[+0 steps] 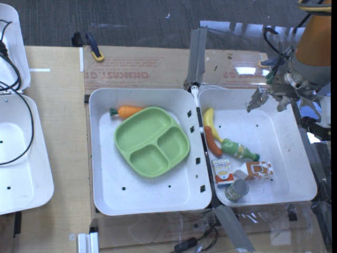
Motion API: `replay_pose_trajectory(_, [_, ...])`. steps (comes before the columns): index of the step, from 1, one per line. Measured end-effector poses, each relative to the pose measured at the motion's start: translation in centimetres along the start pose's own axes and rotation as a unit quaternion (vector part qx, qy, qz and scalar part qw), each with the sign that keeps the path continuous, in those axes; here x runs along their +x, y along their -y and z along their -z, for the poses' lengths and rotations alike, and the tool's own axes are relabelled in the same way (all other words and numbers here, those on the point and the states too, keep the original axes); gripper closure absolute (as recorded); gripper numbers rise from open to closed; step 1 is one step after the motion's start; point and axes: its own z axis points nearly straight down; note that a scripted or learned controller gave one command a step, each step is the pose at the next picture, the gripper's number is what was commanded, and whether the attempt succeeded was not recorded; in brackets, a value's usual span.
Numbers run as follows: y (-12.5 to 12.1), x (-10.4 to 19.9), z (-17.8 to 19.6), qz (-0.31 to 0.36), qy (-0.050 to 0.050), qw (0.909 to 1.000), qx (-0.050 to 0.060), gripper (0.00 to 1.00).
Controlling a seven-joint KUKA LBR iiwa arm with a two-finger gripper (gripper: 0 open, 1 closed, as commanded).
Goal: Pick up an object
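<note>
The right bin (284, 136) holds a yellow banana (209, 117), a red-orange sausage (212, 141), a green bottle (239, 150) lying on its side, two small cartons (222, 171) (259, 169) and a grey can (237, 190). They cluster along its left and front sides. My gripper (267, 101) hangs over the bin's back edge, above and to the right of the banana. Its two fingers are spread open with nothing between them.
The left bin (102, 141) carries a green divided plate (152, 140) and a carrot (128, 111) at its back left. A grey divider post (197, 57) rises behind the two bins. Cables and a white tray (21, 157) sit at the far left.
</note>
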Motion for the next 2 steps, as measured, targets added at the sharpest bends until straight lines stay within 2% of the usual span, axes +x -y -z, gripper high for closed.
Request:
replay_pose_trajectory(1, [7.4, 2.2, -8.3, 0.042, 0.0, 0.9991, 0.0, 0.0])
replay_pose_trajectory(2, [10.6, -4.2, -15.1, 0.075, -0.001, 0.9972, -0.001, 0.0])
